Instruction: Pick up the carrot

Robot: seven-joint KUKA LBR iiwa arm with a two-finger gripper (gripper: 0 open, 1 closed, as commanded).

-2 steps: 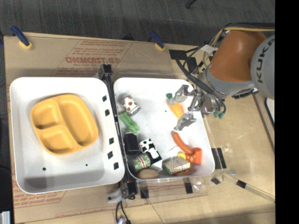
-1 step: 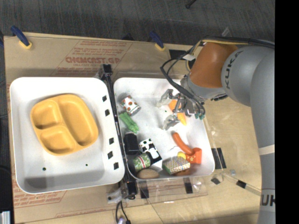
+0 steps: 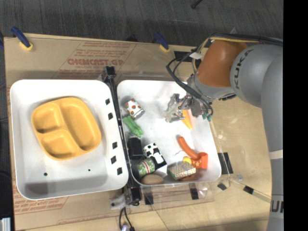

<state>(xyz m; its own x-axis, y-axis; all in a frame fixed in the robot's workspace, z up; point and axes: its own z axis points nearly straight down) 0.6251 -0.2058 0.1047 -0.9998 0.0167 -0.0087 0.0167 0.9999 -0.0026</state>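
1. Left bin [image 3: 19, 129]: holds a yellow tray [image 3: 66, 127] w/ three compartments, lying tilted in the bin's middle-left part.
2. Black clips [image 3: 112, 110] run down the seam btwn the two bins.
3. Right bin [image 3: 149, 88], left edge: small red-and-white can [image 3: 134, 109] near the top, a green pepper [image 3: 132, 125] just below it, then a black block [image 3: 134, 147] further down the same edge.
4. Right bin, bottom edge: black-and-white cow toy [image 3: 154, 151], a green-labelled can [image 3: 146, 167] touching it, a brown potato-like lump [image 3: 153, 179] at the rim, and a yellowish mesh-wrapped item [image 3: 181, 170] beside a red box [image 3: 200, 160] in the bottom-right corner.
5. Orange-red sausage-like piece [image 3: 187, 147] lies just above the red box, nr the right edge.
6. Gripper [image 3: 177, 107] sits in the bin's upper-right part, arm [image 3: 250, 81] coming in over the right edge; cables crowd it. Can't tell how wide the fingers stand; metal parts blur together.
7. Carrot [image 3: 186, 121]: small, bright orange, tapered, pointing down; lies by the right edge just below-right of the gripper, partly hidden under it. Can't tell if it's touching or btwn the fingers.
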